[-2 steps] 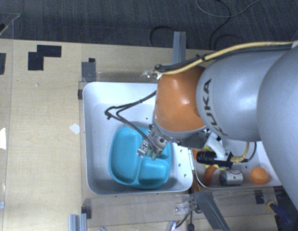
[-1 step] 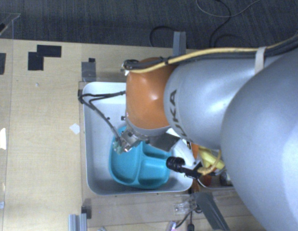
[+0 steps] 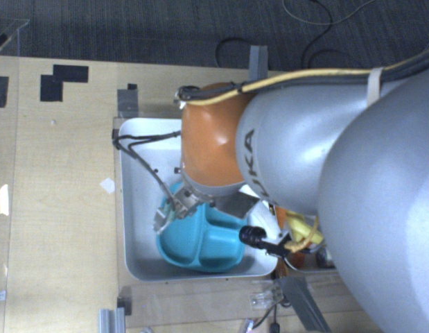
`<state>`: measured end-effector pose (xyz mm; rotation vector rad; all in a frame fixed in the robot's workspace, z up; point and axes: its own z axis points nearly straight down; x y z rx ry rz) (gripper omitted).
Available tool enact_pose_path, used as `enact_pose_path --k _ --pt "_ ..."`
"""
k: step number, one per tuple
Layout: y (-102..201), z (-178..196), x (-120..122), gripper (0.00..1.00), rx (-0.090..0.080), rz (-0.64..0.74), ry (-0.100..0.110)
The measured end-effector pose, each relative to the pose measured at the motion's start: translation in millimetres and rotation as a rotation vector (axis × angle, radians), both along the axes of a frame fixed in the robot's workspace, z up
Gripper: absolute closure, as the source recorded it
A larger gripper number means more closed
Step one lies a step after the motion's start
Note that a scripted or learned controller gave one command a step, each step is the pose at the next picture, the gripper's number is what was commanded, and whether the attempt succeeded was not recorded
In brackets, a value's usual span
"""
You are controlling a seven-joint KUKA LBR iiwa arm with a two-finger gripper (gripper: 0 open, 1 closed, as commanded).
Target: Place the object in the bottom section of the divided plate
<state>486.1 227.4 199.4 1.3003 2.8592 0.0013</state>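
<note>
camera view, looking down at a slant: the counter (image 3: 62, 207) is pale wood, with black tape marks (image 3: 63, 80) toward its far left and a small white scrap (image 3: 107, 184) just left of the bin. beyond the far edge lies dark grey carpet (image 3: 131, 12) with thin cables (image 3: 318, 9) looped on it. a white bin (image 3: 138, 186) sits on the counter, with metal brackets (image 3: 128, 101) at its corners. the blue divided plate (image 3: 200, 245) lies in the bin's near half, close against the near wall, a ridge crossing its blue surface. my arm (image 3: 339, 186) comes in from the view's right and covers most of that side; its orange band (image 3: 211, 144) hangs over the middle of the bin. my fingers (image 3: 164, 215) are down at the plate's left rim, tucked under the wrist, and i cannot tell whether they are apart or together. just right of the plate, in the gap under my arm, a yellow thing (image 3: 302, 231) and a brown-orange thing (image 3: 297, 259) peek out, mostly hidden.
</note>
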Motion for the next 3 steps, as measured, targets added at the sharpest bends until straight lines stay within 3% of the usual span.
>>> enact_pose_path --k 1,2,3 --pt "0 0 0 0.00 0.000 0.000 0.000" --pt "-25 -38 43 0.00 0.000 0.151 0.000" --pt "-25 -28 44 1.00 0.001 0.152 -0.003"
